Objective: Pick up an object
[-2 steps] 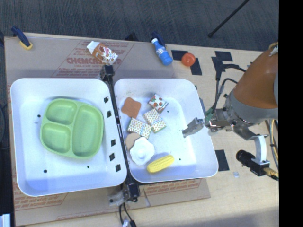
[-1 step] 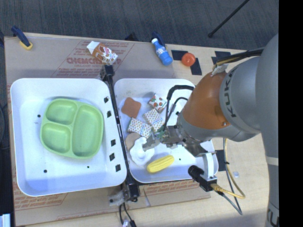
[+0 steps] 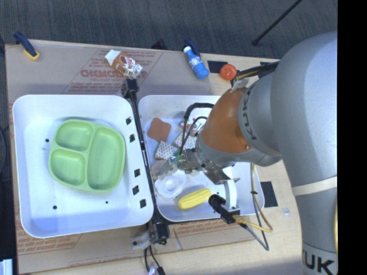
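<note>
Arm (image 3: pixel 229 125) is lowered into the right bin (image 3: pixel 252 208), gripper (image 3: pixel 180 159) set amid the clutter near that bin's left wall; whether it is open or closed cannot be told, and nothing is seen held. A miss or a double grab is judged likely, since the brown block (image 3: pixel 159 130), patterned packet (image 3: pixel 165 149) and clear cup (image 3: pixel 170 185) are crowded together. The corn (image 3: pixel 194 198), yellow and bumpy, is lying free by the bin's front edge.

Divided plate (image 3: pixel 87 155) in left bin (image 3: pixel 23 153), toy corn (image 3: pixel 194 198) in right bin (image 3: pixel 172 213), bottle (image 3: pixel 196 63) behind the bins
</note>
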`<state>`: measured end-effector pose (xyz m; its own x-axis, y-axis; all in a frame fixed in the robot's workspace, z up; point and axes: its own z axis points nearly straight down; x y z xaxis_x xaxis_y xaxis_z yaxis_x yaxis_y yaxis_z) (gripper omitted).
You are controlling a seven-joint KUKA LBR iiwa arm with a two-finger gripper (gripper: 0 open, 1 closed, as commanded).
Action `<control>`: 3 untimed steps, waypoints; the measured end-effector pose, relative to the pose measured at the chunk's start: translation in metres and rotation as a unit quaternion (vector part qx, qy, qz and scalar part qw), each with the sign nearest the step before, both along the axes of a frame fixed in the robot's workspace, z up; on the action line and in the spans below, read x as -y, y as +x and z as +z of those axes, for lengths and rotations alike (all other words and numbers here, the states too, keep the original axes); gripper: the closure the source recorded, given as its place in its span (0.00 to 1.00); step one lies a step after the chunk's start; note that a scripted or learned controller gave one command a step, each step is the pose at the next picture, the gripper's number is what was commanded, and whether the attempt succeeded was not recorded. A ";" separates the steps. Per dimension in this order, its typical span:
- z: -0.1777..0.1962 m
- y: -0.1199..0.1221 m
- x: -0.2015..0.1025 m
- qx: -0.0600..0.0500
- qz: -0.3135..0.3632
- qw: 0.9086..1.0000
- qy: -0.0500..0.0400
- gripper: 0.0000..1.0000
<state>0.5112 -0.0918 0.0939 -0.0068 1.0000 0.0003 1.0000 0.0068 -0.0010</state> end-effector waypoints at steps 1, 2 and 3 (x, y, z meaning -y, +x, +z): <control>0.011 0.001 0.002 0.000 0.002 1.000 -0.002 1.00; 0.022 0.002 0.002 0.000 0.004 1.000 -0.002 1.00; 0.109 -0.035 -0.019 0.000 -0.001 1.000 0.000 1.00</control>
